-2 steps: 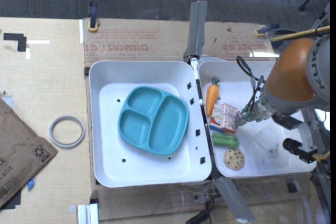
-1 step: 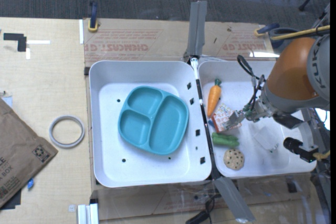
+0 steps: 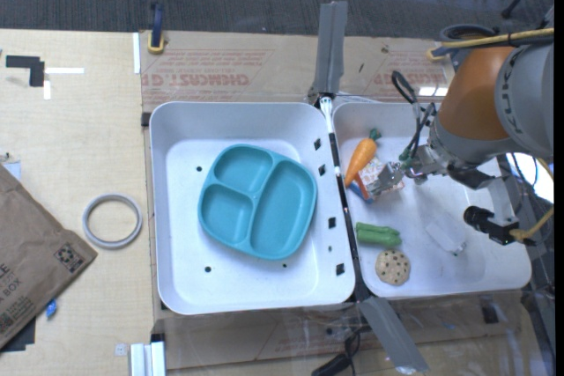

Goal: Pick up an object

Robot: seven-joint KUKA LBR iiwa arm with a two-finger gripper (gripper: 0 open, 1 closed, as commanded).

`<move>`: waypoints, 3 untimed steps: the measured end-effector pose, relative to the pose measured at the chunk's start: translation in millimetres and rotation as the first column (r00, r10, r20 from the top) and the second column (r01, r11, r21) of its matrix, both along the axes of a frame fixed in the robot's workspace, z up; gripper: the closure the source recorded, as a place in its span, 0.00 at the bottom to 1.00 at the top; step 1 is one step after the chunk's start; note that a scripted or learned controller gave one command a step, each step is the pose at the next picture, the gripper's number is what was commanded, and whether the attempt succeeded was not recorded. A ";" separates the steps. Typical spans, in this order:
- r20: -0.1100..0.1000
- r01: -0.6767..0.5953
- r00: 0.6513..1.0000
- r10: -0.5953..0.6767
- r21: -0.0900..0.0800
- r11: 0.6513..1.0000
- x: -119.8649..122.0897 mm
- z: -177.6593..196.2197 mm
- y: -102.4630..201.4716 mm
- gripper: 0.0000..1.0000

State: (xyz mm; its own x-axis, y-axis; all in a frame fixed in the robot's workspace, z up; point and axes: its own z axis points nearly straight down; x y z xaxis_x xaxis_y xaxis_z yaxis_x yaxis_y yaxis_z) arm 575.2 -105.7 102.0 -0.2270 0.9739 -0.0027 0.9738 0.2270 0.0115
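The gripper (image 3: 390,179) is hovering over the right bin (image 3: 458,277), finger state indiscernible, crowding the toy carrot (image 3: 359,158), risking a glancing, slipping grasp on its tapered body.

One fixed overhead camera, slanted down over both white bins (image 3: 167,216), arm (image 3: 493,101) entering right.

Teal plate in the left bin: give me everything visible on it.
The teal plate is a rounded-rectangular divided dish, seemingly smooth plastic, with three compartments: two smaller ones on its left side and one long one on its right. All three look empty. It lies flat, right side up, turned at a slant, near the middle of the left bin, touching only the bin floor.
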 end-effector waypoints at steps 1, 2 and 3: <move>0.006 0.025 1.000 -0.025 -0.004 1.000 33.3 1.2 0.5 0.00; 0.001 0.063 0.998 -0.063 0.000 0.998 82.3 0.1 1.1 0.00; -0.004 0.099 0.995 -0.099 -0.003 0.995 41.8 -6.4 4.6 0.00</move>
